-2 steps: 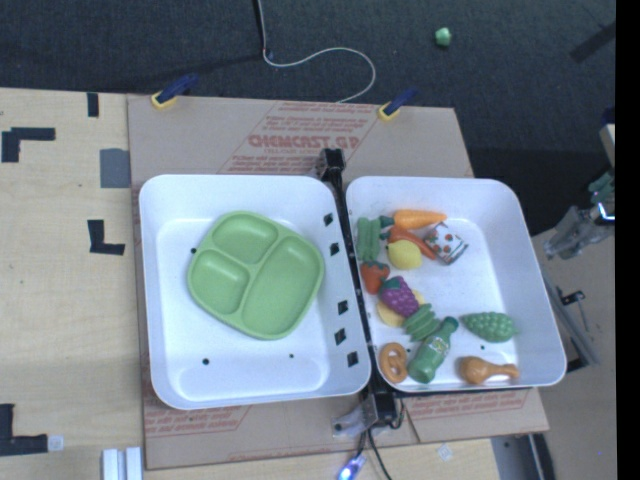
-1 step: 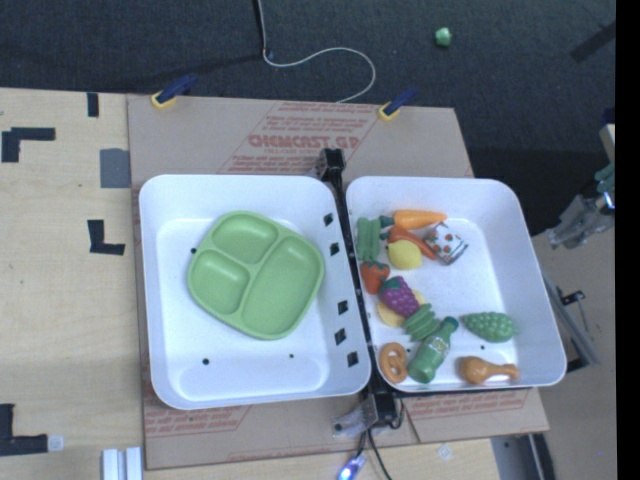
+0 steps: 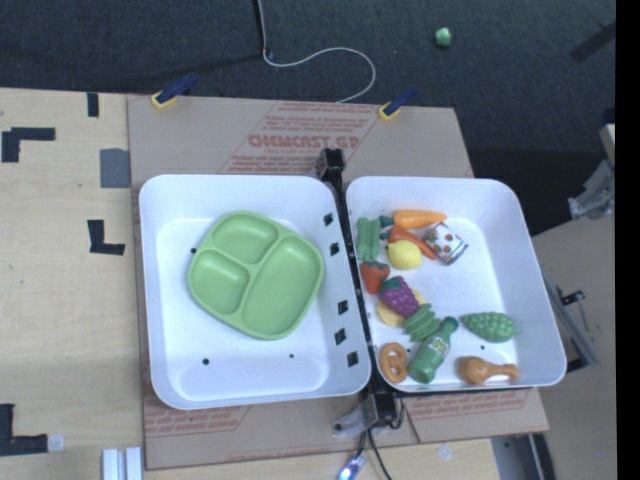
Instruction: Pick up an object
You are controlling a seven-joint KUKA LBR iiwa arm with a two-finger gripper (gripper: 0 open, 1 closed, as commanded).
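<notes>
Lighting's pretty flat and even from overhead, no harsh shadows anywhere. The two white bins [image 3: 170, 268] come out bright, almost washed out on their floors, while the dark carpet [image 3: 480, 78] up top goes murky. The green plate [image 3: 257, 275] throws just a faint shadow. Whole picture's soft and a bit grainy, so small toys in the right bin look smeary.

Overhead, slanted, seemingly mid-distance, both bins [image 3: 160, 268]

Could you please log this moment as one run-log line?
phase: pre-pick | left bin: green plate | right bin: toy food pile
</notes>
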